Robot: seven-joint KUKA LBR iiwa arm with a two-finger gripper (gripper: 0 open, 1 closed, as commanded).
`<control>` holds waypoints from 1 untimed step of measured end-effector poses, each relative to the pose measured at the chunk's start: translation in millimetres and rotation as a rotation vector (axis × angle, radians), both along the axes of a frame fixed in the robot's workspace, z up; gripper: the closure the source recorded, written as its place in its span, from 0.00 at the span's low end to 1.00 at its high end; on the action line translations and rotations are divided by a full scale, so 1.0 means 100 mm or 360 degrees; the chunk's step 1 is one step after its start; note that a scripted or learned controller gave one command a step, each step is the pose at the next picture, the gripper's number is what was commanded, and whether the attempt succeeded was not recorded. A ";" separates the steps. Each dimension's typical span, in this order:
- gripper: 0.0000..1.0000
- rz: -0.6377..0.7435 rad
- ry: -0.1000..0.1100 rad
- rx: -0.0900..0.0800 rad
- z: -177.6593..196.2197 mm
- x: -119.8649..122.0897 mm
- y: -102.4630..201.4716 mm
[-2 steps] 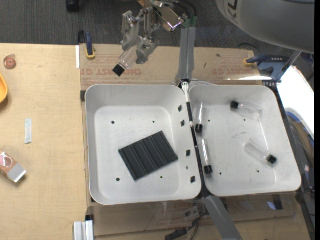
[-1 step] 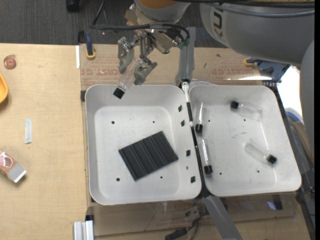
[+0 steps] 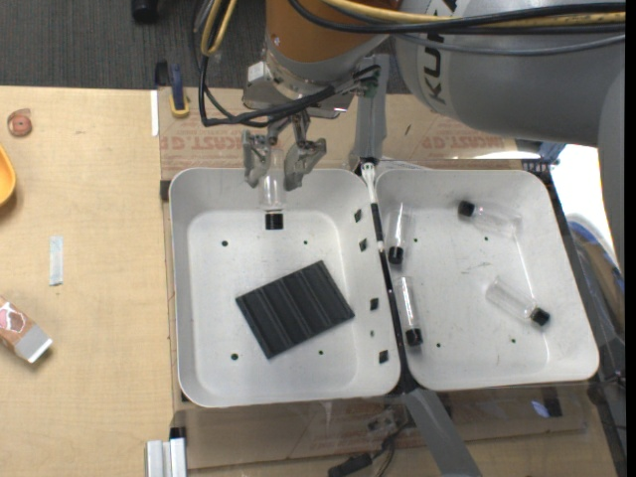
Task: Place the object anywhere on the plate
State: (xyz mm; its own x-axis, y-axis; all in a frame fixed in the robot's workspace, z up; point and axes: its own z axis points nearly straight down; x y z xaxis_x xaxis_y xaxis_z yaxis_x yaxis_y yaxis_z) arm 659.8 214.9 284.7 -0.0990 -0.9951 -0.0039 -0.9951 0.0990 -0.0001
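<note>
End effector [image 3: 284,167] grips a capped tube [image 3: 272,207] — black plate [image 3: 295,308] below, unobstructed.

Light is bright and even, seemingly from overhead. The two white bins [image 3: 199,366] glare faintly, their floors nearly washed out. Soft shadows sit under the dark ribbed plate [image 3: 295,308] in the left bin. The arm [image 3: 517,48] above the bins is large and slightly soft; the clear tubes [image 3: 512,301] look hazy.
</note>
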 end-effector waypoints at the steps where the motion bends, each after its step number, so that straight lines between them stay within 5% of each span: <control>1: 1.00 0.0597 -0.0005 0.0002 0.45 0.00 -0.10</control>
